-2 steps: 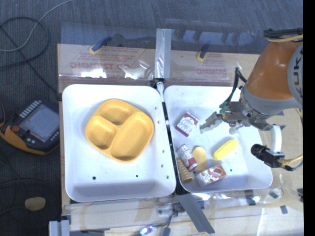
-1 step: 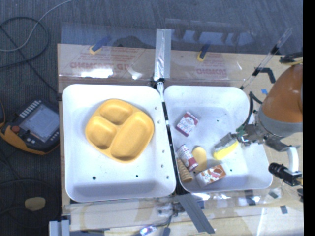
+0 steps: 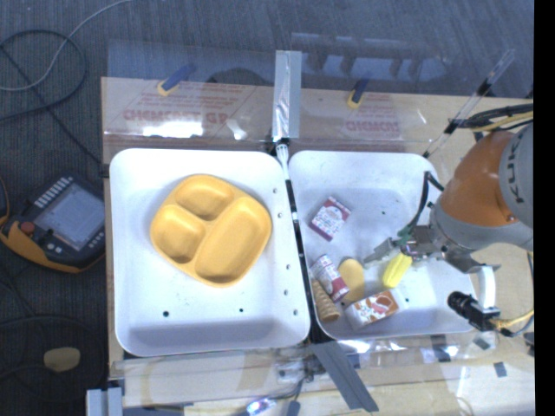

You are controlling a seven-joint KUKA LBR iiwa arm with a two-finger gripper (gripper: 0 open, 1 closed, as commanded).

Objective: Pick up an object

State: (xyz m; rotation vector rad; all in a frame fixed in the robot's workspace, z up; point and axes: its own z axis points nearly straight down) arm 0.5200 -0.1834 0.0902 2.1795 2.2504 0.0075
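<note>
The near rim of the right bin (image 3: 408,332) runs along the table edge closest to the camera, just below my claw (image 3: 401,251). Pressed toward that rim, down and to the left of my claw, lies a small red-and-white packet (image 3: 373,308). Beside it, farther left, a brown ridged piece (image 3: 323,302) leans against the wall between the bins, with a small can (image 3: 327,273) and a pale yellow rounded lump (image 3: 352,274) crowded next to it. I judge they sit bunched there because the bin floor slopes things into its corner.

Right at my claw is a yellow object (image 3: 395,269), the thing I judge I am going for. It sits just under the tips, tilted, apart from the cluster, which makes it the easiest pick. Whether my claw is spread or closed on it I cannot tell from here.

Up and to the left of my claw a red-and-white box (image 3: 330,217) lies alone on the bin floor. Far to the left, in the left bin (image 3: 130,319), rests a yellow divided plate (image 3: 211,228), well apart from my reach.
</note>
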